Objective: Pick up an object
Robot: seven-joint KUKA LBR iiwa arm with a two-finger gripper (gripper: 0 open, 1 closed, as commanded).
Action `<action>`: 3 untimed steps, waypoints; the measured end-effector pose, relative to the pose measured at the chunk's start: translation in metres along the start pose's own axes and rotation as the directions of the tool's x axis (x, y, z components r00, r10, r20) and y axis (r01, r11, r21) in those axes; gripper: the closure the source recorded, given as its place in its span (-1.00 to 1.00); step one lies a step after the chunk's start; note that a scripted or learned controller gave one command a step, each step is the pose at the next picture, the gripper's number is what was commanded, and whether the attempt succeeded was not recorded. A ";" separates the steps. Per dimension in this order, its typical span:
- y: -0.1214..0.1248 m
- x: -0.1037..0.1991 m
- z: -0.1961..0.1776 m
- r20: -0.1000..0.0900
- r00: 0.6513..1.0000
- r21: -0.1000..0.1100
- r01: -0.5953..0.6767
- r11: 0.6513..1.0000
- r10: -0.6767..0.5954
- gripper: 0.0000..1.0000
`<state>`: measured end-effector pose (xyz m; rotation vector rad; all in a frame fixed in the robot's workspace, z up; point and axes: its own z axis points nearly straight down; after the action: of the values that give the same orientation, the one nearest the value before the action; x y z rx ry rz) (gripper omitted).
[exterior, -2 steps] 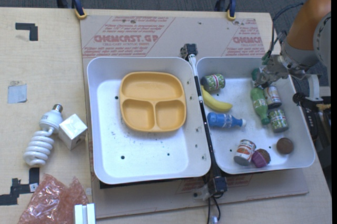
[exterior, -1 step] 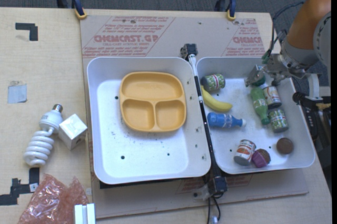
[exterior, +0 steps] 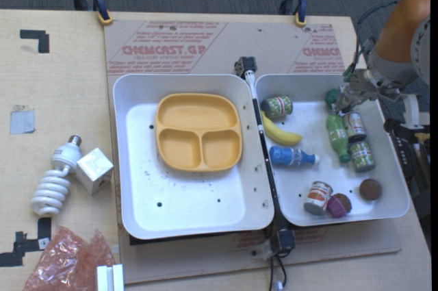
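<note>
Camera view, from the left: on the bare tabletop [exterior: 41, 91] lie a spiral light bulb [exterior: 55, 180] and a small white cube [exterior: 94, 169] touching it, with a crinkled red wrapper [exterior: 65, 261] near the bottom edge. A printed cardboard sheet [exterior: 171, 46] sits under two white bins.

The left bin [exterior: 137, 207] holds a yellow divided tray [exterior: 199, 131] toward its far side.

The right bin [exterior: 390, 207] holds the loose items. Nearest the shared wall are a small green can [exterior: 278, 105], a banana [exterior: 279, 133] just below it, and a blue bottle [exterior: 293, 157] lying on its side below the banana. Toward the near wall stand a small red-and-white can [exterior: 318, 197] and a purple item [exterior: 339, 205] touching it, with a brown round thing [exterior: 370, 189] a little to the right. Along the right side lie a green bottle [exterior: 337, 137], a can with a red-and-white label [exterior: 355, 126] just beside it, and another green can [exterior: 362, 156] below that.

The arm [exterior: 404, 29] comes in from the upper right, and its end effector [exterior: 344, 99] is low over the far right part of the right bin, just above the top of the green bottle and beside a dark green item [exterior: 332, 97]. Whether its fingers are wide or narrow I cannot tell, and nothing shows between them.
</note>
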<state>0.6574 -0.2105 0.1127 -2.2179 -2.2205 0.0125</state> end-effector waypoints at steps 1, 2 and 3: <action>0.002 0.001 -0.002 0.001 1.000 -0.011 0.001 1.000 -0.001 -1.00; -0.006 0.087 0.019 0.001 1.000 -0.008 -0.004 1.000 0.004 -1.00; 0.002 0.046 0.019 -0.002 1.000 -0.010 -0.002 1.000 0.002 -1.00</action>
<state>0.6592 -0.1645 0.0932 -2.2245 -2.2225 -0.0004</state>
